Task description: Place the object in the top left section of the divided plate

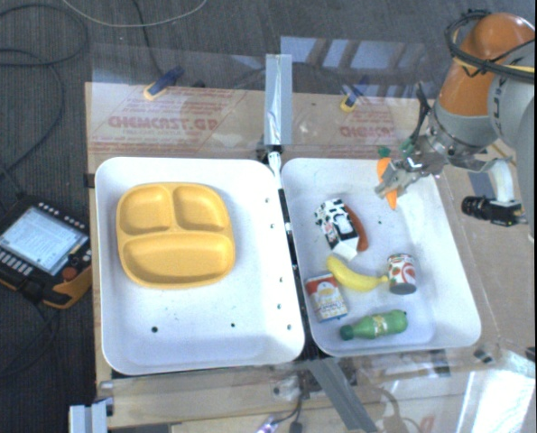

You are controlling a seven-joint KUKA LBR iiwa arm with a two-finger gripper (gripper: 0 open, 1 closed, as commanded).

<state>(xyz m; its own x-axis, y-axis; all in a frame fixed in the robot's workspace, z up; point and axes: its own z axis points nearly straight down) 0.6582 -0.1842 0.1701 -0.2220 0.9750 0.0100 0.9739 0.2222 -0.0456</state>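
Here the two-finger gripper (396, 177) hung over the far right corner of the right white bin (458, 278), its fingers closed on a small orange carrot-shaped object (390, 192). The yellow divided plastic plate (174, 234) lay in the left white bin (196, 332), well apart from it.

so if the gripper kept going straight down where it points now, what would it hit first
Most likely the orange carrot-like piece right at the gripper, then the floor of the right bin under it. How high the gripper hangs is unclear from this slanted view.
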